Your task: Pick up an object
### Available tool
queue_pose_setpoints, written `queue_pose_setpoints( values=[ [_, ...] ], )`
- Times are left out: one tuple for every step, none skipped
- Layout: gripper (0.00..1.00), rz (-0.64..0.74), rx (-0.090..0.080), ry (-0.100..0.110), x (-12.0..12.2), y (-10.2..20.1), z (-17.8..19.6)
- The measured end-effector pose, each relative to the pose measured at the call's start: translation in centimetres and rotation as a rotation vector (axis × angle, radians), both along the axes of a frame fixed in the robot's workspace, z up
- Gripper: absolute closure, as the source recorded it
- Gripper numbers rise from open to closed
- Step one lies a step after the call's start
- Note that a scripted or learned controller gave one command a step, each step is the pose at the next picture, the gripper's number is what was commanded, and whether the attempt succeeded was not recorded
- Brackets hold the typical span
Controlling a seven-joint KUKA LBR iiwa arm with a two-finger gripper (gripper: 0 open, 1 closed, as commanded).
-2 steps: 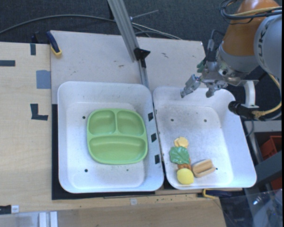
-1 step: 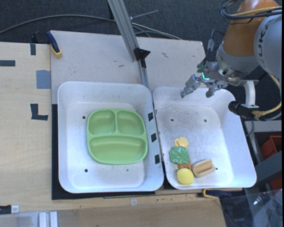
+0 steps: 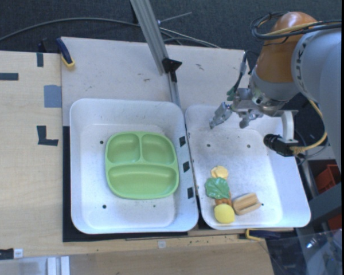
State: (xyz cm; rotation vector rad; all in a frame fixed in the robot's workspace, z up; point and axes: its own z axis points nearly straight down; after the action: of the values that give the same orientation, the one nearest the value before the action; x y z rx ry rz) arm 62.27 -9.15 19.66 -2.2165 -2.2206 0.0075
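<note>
A light green divided plate (image 3: 141,165) lies in the speckled white left bin (image 3: 83,153). The right bin (image 3: 286,199) holds yellow, green and tan toy foods (image 3: 226,196). The counter (image 3: 17,142) is pale wood.

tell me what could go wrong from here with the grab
1. The small toys lie packed together at the near end of the right bin, some touching, so the gripper may pinch two or knock one aside.
2. They sit close to the bin's near wall, which could block a finger.
3. The gripper is above the bin's far end, well away from them.
</note>
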Motion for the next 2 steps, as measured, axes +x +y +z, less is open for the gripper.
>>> queue_pose_setpoints(
  values=[
    [0.0,0.001,0.0,0.001,0.8,0.3,-5.5],
    [0.0,0.001,-0.001,-0.002,0.7,0.3,-10.9]
  ],
)
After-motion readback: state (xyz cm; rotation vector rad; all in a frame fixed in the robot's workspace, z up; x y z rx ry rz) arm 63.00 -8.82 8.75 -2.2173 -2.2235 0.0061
